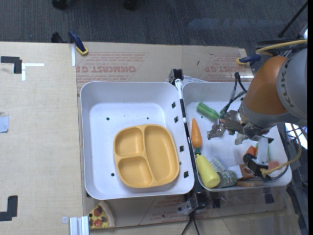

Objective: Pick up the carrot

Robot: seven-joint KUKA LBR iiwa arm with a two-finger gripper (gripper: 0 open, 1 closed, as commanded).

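Note:
The carrot (196, 133) is orange and lies lengthwise along the left wall of the right bin (230, 88), its tip pointing away from me. My gripper (218, 129) hangs over the middle of that bin, just right of the carrot and apart from it. Its fingers (213, 133) stand open with nothing between them. The grey arm with its orange band (266, 89) reaches in from the right and hides part of the bin's right half.
A green vegetable (207, 111) lies behind the gripper. A yellow bottle (207, 171) sits just in front of the carrot, beside a clear wrapper and red and orange items (257, 164) at the front right. The left bin (93, 131) holds a yellow divided plate (145, 155).

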